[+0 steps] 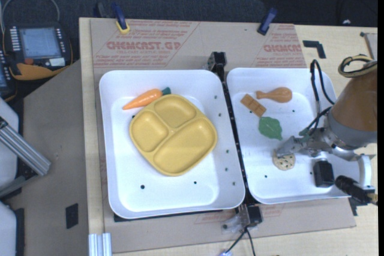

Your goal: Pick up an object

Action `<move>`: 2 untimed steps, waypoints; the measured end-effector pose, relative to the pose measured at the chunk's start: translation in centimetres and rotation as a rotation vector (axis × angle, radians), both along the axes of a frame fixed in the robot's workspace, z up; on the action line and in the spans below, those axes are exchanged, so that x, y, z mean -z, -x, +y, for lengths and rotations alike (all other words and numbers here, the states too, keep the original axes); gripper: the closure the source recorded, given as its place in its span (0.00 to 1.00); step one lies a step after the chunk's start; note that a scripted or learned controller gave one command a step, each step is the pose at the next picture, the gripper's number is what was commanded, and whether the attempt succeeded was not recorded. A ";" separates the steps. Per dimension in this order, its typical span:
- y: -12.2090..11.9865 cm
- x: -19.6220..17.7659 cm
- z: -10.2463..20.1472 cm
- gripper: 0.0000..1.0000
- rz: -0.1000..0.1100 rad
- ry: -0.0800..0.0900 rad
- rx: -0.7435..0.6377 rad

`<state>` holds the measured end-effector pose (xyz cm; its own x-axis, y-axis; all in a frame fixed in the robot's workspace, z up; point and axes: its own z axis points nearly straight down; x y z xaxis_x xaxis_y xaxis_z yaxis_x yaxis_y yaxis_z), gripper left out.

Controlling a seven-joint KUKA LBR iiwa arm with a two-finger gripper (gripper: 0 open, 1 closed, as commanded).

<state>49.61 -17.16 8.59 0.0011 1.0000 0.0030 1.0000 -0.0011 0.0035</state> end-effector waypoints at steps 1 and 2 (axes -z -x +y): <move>-0.2 -1.3 0.1 1.00 -0.007 0.002 -0.002; -1.3 -7.1 0.1 1.00 -0.004 0.007 -0.003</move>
